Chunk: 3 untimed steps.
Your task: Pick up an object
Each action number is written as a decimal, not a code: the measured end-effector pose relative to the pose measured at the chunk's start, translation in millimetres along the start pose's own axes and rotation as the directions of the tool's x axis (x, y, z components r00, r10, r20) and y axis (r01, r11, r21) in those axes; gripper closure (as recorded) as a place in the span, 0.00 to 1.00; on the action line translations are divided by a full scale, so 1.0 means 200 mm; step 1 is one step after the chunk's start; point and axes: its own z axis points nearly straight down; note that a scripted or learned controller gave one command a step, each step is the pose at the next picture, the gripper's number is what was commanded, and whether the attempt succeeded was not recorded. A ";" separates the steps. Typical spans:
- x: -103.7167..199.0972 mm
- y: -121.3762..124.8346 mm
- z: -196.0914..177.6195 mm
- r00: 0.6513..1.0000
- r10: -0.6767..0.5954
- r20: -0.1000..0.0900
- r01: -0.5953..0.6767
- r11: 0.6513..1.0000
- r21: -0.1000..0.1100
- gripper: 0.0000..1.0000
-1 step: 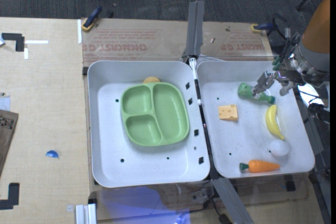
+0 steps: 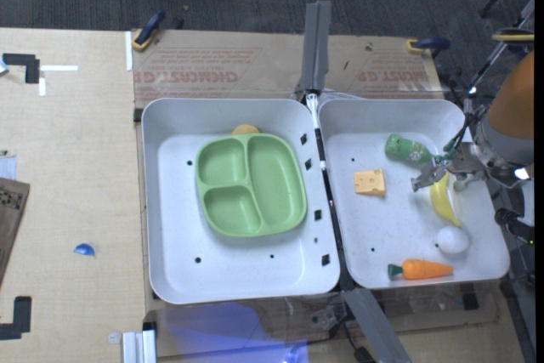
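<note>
End effector [image 2: 435, 174] at 3 o'clock over banana [image 2: 444, 201], finger state unclear tbh. Banana looks light, smooth, curved; grab mid-body.

A yellow object [image 2: 246, 130] peeks from behind the far rim of the green divided plate [image 2: 252, 184], mostly hidden, its kind unclear. The arm [image 2: 515, 110] is cut off by the right edge. The claw [image 2: 432, 175] sits over the banana [image 2: 444, 201], covering its upper end; its finger stance is too small to read.
</note>
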 end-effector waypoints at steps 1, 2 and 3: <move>-0.01 0.01 -0.05 1.000 0.003 0.001 -0.003 1.000 -0.002 1.00; -0.01 0.00 -0.04 1.000 0.002 0.000 -0.002 1.000 0.002 0.00; 0.01 0.01 0.07 0.998 -0.060 -0.004 0.060 0.998 -0.004 0.00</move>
